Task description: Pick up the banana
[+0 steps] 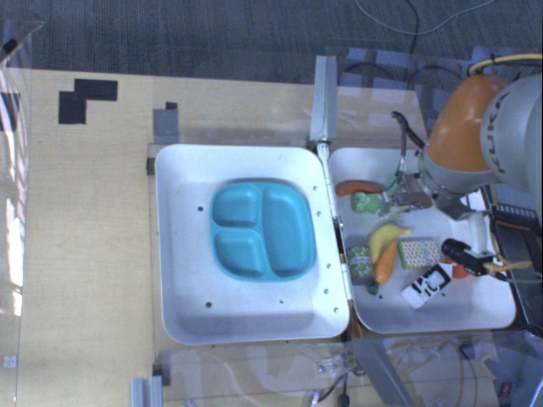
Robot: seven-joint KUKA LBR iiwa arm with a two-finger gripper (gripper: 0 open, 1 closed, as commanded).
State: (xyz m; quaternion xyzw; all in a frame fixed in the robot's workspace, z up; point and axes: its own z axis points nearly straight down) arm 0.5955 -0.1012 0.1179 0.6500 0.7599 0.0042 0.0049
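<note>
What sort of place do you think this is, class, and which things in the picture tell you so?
Probably a robotics lab bench: a grey robot arm reaches over two white bins, toy food such as a banana lies in one, and loose cables trail on the carpet.

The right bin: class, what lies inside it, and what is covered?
The right bin holds a banana, a carrot, a sausage, green packets and a black-and-white box. The arm covers its upper right corner.
</note>
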